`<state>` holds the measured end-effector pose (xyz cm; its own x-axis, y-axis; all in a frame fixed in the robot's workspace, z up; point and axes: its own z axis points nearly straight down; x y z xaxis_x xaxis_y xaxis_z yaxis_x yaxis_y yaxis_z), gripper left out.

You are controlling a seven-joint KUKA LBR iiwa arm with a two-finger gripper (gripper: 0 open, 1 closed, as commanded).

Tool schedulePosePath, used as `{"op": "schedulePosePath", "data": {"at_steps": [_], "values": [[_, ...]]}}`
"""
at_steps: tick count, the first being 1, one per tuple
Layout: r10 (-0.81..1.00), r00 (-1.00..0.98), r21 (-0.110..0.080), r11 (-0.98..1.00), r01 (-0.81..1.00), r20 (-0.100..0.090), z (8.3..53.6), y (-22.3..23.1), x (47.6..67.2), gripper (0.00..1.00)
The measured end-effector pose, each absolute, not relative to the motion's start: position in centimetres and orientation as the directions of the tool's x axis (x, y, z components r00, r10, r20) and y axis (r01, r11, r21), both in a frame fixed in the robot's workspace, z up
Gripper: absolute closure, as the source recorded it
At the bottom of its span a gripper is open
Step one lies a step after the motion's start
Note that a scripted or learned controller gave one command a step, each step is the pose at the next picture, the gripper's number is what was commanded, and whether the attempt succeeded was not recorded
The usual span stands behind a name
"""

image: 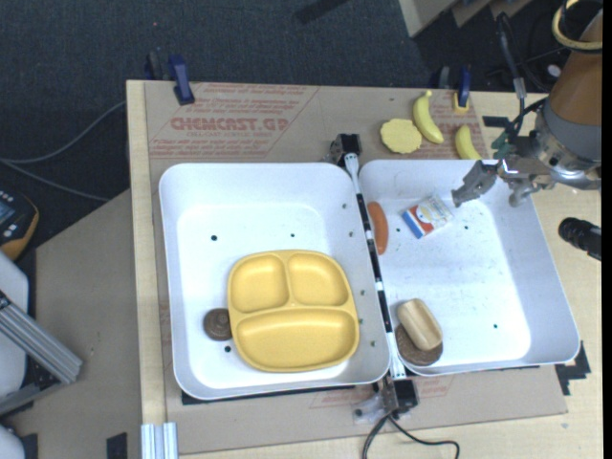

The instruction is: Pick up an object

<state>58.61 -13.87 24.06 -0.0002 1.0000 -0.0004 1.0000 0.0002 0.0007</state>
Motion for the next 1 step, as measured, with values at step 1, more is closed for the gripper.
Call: {"op": "schedulePosePath", "data": {"at_steps": [1], "values": [[1.000, -0.003, 0.010, 0.003, 1.000, -0.006, 8.18, -12.03, 64.33, 0.00]]}}
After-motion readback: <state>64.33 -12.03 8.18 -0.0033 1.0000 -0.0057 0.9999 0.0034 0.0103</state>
